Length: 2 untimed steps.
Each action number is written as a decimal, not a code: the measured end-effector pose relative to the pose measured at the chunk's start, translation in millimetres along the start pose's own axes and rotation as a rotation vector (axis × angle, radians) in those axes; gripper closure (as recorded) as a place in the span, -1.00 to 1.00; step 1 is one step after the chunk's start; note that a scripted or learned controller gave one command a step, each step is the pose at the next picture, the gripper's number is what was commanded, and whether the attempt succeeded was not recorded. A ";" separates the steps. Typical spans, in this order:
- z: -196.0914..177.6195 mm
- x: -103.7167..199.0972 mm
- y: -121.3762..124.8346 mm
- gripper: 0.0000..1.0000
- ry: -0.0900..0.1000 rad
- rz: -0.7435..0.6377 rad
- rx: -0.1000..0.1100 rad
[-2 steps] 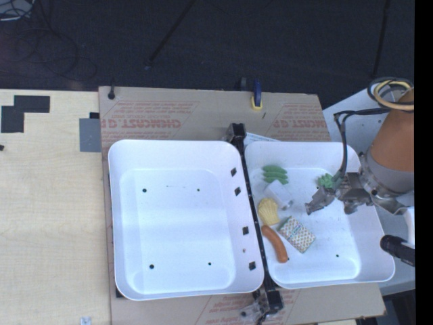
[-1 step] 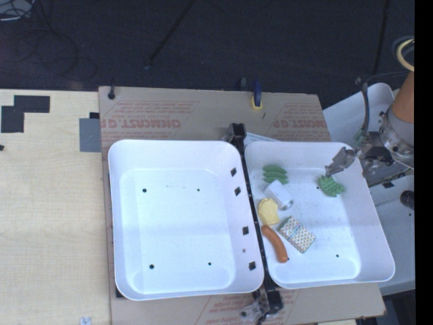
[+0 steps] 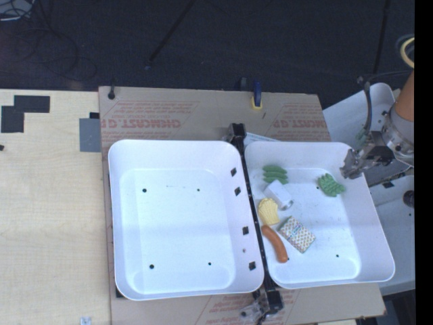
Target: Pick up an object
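Green leafy toy (image 3: 331, 185), nearest the pincer (image 3: 350, 169) whose jaw state could not be determined, appeared light and soft, best pinched across its narrow middle.

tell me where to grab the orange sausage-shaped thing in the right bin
Grip the orange sausage-shaped piece across its narrow middle, coming straight down. It lies flat and slanted, so the long sides are the ones to pinch. Its upper end touches the yellow corn-like piece and the patterned packet sits close on the right, so stay toward the lower half.
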<state>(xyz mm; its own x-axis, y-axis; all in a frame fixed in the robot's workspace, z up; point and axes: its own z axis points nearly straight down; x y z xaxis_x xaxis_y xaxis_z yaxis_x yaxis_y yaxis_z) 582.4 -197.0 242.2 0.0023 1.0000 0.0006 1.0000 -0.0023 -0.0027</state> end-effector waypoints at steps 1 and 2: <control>-97.2 89.0 17.7 1.00 0.000 -0.012 -0.011; -42.3 105.3 -113.7 1.00 0.003 0.001 0.012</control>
<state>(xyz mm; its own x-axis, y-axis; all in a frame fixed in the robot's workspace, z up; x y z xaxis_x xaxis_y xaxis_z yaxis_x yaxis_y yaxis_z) 469.0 -91.5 284.9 0.0037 1.0000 0.0040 0.9999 -0.0037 -0.0146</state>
